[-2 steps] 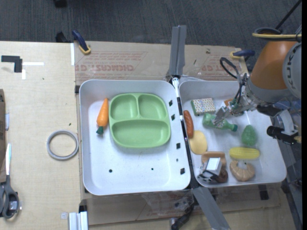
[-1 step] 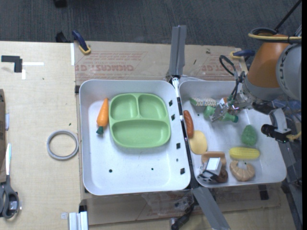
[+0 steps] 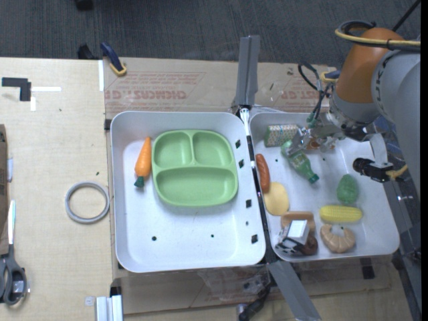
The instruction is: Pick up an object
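Note:
My gripper hangs low over the back of the right bin, right at the upper end of a small green bottle that lies slanted on the bin floor. A grey-green box lies just left of the gripper. Further forward in this bin are a red sausage, a yellow lemon-like piece, a green vegetable, a corn cob, a croissant and a dark and white item. Whether the gripper touches the bottle is unclear.
The left bin holds a green divided plate and a carrot beside it. On the bench to the left lie a tape ring and scissors. A blue clamp sits at the back.

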You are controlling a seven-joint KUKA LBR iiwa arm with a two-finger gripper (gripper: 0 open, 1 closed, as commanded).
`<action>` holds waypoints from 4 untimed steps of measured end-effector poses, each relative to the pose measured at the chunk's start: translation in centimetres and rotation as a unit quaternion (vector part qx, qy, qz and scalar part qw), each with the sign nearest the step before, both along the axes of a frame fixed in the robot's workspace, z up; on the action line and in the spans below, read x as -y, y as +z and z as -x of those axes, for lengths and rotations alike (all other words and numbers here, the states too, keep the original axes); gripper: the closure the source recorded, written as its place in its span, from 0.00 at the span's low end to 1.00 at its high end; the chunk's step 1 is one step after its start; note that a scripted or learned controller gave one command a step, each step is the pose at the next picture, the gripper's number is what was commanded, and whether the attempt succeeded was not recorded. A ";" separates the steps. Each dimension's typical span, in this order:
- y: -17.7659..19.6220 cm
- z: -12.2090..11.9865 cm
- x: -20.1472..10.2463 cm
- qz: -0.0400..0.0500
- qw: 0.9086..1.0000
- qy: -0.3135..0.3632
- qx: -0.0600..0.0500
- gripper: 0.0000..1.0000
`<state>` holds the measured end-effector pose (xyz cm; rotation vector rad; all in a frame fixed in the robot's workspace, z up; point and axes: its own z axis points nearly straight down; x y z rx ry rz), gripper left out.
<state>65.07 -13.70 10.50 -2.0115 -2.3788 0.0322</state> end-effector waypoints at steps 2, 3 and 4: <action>-0.5 1.5 0.2 0.001 1.000 0.027 0.012 1.00; 8.6 0.9 -8.8 0.002 1.000 -0.021 0.016 1.00; 8.6 0.1 -8.8 0.003 0.997 -0.071 0.016 1.00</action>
